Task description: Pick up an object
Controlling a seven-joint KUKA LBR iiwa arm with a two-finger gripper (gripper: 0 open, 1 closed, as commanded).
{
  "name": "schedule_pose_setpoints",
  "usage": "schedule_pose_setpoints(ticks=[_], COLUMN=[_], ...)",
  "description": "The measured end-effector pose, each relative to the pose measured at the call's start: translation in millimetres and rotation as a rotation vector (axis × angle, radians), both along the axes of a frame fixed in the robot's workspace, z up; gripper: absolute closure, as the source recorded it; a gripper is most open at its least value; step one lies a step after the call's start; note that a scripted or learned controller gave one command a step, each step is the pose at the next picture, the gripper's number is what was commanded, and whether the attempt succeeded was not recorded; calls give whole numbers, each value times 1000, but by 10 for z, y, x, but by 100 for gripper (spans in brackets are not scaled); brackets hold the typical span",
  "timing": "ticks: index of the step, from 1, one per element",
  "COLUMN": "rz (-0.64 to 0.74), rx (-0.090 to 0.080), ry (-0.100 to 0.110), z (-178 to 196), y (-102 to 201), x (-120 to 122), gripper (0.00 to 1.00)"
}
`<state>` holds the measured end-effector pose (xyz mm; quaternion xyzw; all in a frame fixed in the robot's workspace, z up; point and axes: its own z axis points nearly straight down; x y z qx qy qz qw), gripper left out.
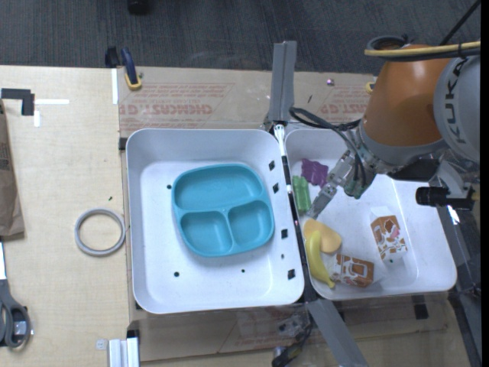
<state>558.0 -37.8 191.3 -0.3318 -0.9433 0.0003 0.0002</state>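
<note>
Wood bench, two white bins. Gripper (pixel 330 192) low in right bin (pixel 428 281), fingers apart, nothing held, reaching toward green item (pixel 302 195). Next: drop lower, close.

A: Place type?
B: Robot lab or test workshop. Bench (pixel 61 159) with two white bins (pixel 145 228), grey-and-orange arm (pixel 416 98) over the right one.
A: More cues?
B: Left of the bins: tape roll (pixel 100 231), scissors (pixel 14 321) at the bench edge. Behind them: clamp (pixel 128 67), cardboard sheet (pixel 199 102), dark carpet (pixel 229 14). Cables (pixel 321 121) near the arm.
</note>
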Motion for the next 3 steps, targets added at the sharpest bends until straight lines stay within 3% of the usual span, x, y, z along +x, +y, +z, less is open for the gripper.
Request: schedule_pose_setpoints(ticks=[1, 2, 3], rz=[-281, -82, -337], rx=[-1, 0, -1], ry=[-3, -1, -2], z=[5, 5, 5], y=[-320, -5, -5], x=[947, 392, 489], gripper=[0, 0, 0])
